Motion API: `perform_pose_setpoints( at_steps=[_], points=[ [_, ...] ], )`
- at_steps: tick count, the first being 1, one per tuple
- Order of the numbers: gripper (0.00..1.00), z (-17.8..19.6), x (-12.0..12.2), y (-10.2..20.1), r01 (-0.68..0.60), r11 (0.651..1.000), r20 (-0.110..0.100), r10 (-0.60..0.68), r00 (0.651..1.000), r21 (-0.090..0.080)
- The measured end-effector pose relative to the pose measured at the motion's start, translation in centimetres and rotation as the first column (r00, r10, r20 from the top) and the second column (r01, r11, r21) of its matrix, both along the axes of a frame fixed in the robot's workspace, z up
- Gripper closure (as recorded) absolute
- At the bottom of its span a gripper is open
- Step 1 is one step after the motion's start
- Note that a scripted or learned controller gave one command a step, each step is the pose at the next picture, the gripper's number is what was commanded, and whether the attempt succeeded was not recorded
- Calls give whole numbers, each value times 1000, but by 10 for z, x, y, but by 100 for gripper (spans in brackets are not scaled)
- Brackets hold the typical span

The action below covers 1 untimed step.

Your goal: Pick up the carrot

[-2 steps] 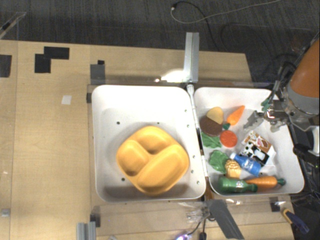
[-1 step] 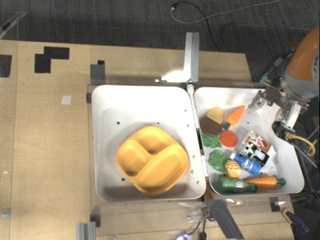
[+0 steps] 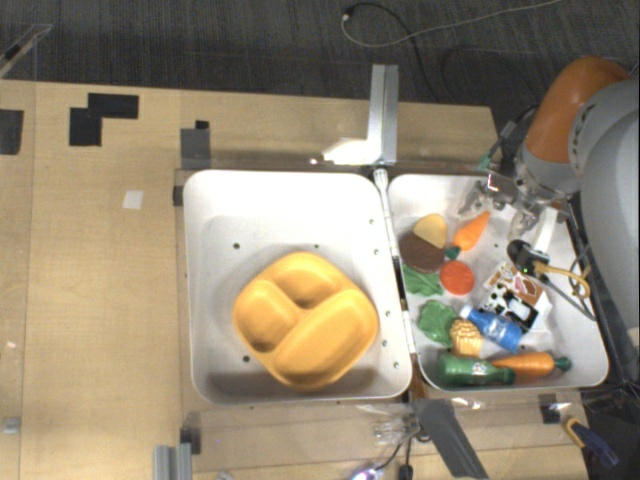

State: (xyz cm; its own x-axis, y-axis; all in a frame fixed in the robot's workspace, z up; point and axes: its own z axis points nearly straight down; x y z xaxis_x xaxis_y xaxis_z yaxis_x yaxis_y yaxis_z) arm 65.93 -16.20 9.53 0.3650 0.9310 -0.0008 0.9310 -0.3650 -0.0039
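One arm: we see a grey arm with an orange band [image 3: 562, 108] reaching in from the right, over the top of the right bin.
Gripper: the two-finger gripper [image 3: 503, 200] hangs at the upper right of the right bin; we cannot tell whether it is wide, narrow or gripping anything.
Nearest thing: a small orange carrot-shaped piece [image 3: 470, 231] lies tilted just below and left of the gripper; we cannot tell if they touch.
Carrot: a long orange plastic carrot with a green end [image 3: 527, 364] lies flat along the bottom edge of the right bin, well apart from the gripper.
Beside the carrot: a dark green bottle [image 3: 467, 370] lies to its left, a blue packet [image 3: 494, 329] and a yellow corn cob [image 3: 464, 336] just above.
Other items: a brown and yellow rounded piece [image 3: 425, 243], a red-orange disc [image 3: 458, 278] and green leafy pieces [image 3: 433, 318].
Right bin: a shallow white bin [image 3: 595, 353] holding all these toys.
Left bin: a shallow white bin [image 3: 215, 228] holding a large yellow moulded plastic shell [image 3: 305, 318].
Bench: a light wooden bench [image 3: 90, 298] bears both bins.
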Motion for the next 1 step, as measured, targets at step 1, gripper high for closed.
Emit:
perform_pose_setpoints(
  at_steps=[1],
  points=[
    [100, 7, 1, 2, -8, 1000, -3, 8, 1000, 0]
  ],
)
